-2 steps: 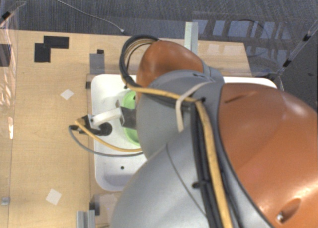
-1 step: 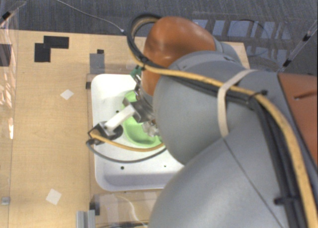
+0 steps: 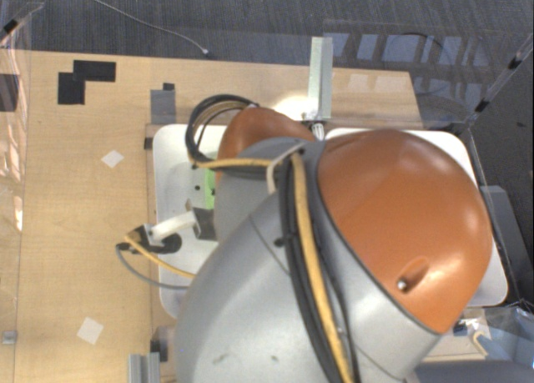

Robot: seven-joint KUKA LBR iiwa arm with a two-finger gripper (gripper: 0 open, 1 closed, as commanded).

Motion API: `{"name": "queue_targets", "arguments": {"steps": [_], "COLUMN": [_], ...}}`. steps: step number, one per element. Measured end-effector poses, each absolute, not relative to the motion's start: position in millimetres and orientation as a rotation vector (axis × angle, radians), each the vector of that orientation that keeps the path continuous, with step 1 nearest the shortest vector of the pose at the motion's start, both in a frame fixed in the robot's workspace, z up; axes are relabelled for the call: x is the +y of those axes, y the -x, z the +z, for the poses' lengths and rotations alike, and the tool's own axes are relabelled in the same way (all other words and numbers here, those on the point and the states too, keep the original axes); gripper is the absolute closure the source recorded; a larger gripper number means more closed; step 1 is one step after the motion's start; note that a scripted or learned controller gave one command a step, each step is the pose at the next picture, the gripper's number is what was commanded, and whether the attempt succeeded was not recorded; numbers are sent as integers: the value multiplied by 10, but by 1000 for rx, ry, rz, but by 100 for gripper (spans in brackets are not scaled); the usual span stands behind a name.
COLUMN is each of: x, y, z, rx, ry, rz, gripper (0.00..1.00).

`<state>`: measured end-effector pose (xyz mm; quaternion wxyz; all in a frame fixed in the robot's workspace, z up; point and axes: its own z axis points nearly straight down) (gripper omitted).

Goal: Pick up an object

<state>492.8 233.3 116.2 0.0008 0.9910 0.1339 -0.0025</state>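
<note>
Two white bins [image 3: 167, 156] under grey-orange arm [image 3: 350, 256]; no legible writing.

Glossy arm [image 3: 400, 231] (orange, grey) above pale-wood bench [image 3: 75, 231].

The wooden bench [image 3: 92, 231] bears two white bins [image 3: 171, 164] side by side.

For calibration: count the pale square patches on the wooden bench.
2. The upper patch lies left of the left bin; the lower patch sits bottom-left. The arm may hide others.
</note>
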Motion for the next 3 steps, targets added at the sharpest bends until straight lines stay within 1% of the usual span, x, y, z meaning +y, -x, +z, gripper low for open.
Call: {"name": "queue_targets", "arguments": {"steps": [1,2,3], "x": [2094,2356,2332], "y": [-4864,-4869,-5385], "z": [1253,1858,4510], "rx": [1169,729,318], "ry": [-2916,-3058,-3131], "rz": [-3,4,15], "gripper": [100,100,100]}}
